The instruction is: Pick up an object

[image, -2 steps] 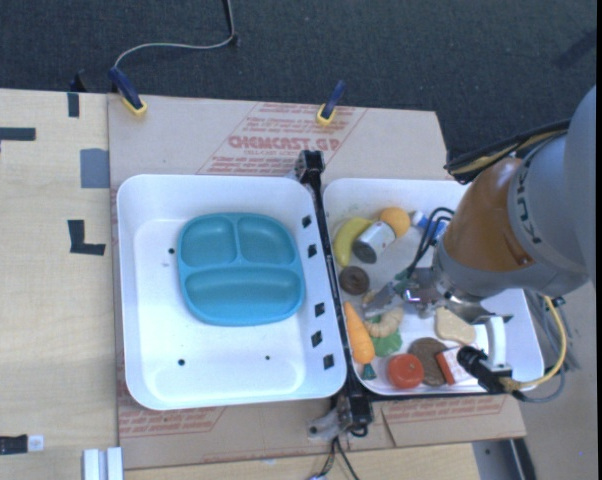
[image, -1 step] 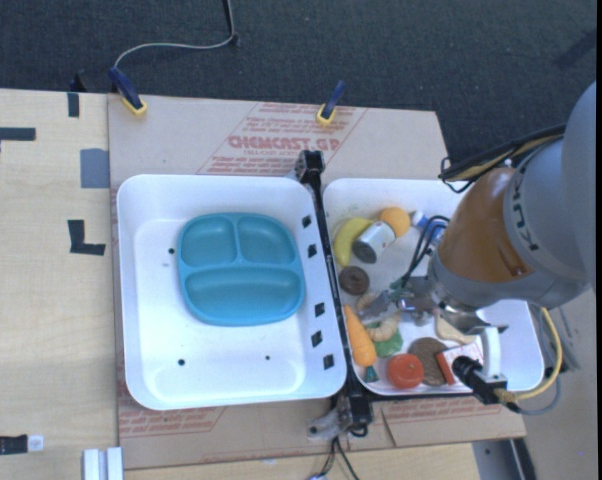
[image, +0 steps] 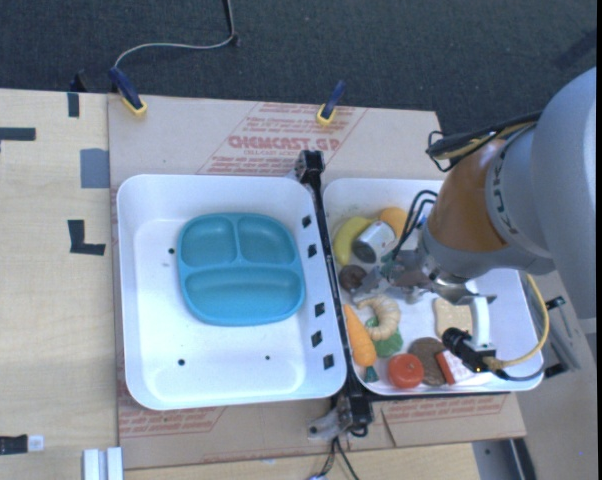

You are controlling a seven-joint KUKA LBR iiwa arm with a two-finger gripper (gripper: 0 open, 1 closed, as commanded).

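The arm leans over the right bin (image: 526, 383), its gripper (image: 381, 268) low among the toy food near the pale ring-shaped piece (image: 386, 315) and the carrot (image: 359, 338). Whether anything is gripped, I cannot tell; nothing looks lifted yet.

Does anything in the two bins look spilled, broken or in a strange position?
Nothing looks spilled or broken. The blue plate lies flat in the left bin. In the right bin the toy foods are jumbled close together, with a carrot lying against the divider.
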